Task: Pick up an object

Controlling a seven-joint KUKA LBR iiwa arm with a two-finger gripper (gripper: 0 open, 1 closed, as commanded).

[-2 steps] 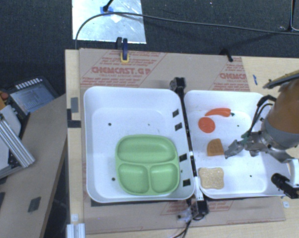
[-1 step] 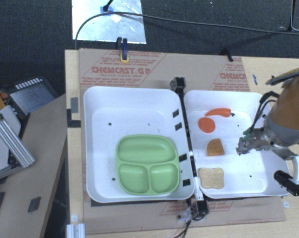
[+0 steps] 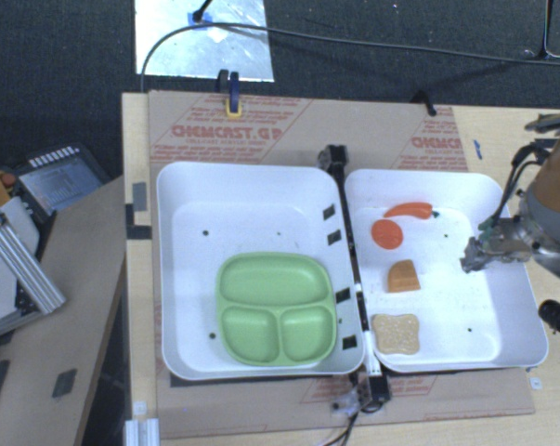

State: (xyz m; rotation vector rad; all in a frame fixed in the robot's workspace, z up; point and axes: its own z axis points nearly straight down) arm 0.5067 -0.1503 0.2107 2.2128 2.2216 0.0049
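Nearest lies the toast (image 3: pixel 396 334), then the orange wedge (image 3: pixel 403 276), the red disc (image 3: pixel 386 234) and the chili (image 3: pixel 409 210), all in the right bin (image 3: pixel 512 342). My fingers (image 3: pixel 472 257) hover right of them, holding nothing; whether parted I cannot tell. Descending here, I'd likely close on bare bin floor.

I'm looking down on a robotics lab bench, not a home or a kitchen. Two shallow white bins (image 3: pixel 261 179) sit side by side on a brown cardboard sheet (image 3: pixel 298 124) printed with a brand name, pinned at its far edge by a yellow-handled clamp (image 3: pixel 230 94). Loose black cables (image 3: pixel 372 45) trail over dark carpet (image 3: pixel 57 54) behind the bench, where a shiny metal plate (image 3: pixel 210 26) lies. At my left I see aluminium extrusion (image 3: pixel 19 258) and a small electronic box (image 3: pixel 61 179). The grey industrial arm (image 3: pixel 549 203) reaches in from my right.
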